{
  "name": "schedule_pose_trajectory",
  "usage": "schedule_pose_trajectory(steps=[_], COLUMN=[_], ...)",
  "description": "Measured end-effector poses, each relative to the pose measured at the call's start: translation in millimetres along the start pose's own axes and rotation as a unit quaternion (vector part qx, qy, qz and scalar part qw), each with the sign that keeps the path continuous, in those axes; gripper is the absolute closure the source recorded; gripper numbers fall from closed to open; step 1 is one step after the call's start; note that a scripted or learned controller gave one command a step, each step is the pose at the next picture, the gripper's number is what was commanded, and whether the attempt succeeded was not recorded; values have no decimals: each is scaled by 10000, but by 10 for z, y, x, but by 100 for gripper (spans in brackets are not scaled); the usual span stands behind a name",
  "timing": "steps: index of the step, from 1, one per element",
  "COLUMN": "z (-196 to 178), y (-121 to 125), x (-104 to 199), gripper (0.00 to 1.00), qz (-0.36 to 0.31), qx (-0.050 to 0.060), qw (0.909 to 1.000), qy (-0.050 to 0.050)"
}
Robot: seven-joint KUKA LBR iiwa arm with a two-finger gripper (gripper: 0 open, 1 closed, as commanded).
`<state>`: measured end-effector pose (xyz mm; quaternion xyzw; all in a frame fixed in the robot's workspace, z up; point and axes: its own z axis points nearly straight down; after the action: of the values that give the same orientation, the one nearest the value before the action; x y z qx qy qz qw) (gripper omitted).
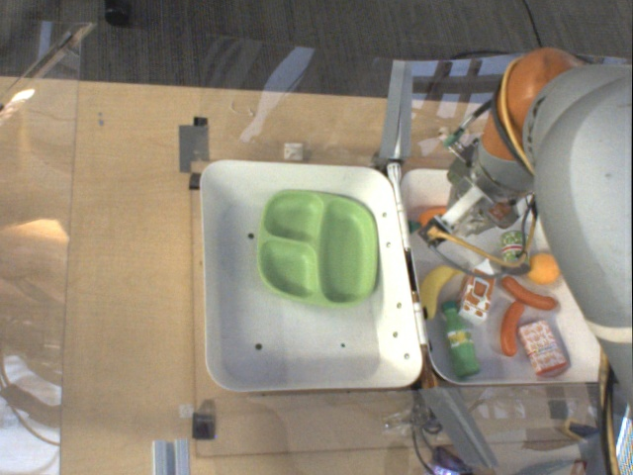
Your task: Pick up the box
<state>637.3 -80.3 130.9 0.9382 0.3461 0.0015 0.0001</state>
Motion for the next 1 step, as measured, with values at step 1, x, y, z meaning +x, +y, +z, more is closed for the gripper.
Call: schedule_pose_trajectory(steps=[1], z=[346], y=[247], x=[31], gripper=[100], qz=[-210], qx=[3], qw=[9998], qy=[-24])
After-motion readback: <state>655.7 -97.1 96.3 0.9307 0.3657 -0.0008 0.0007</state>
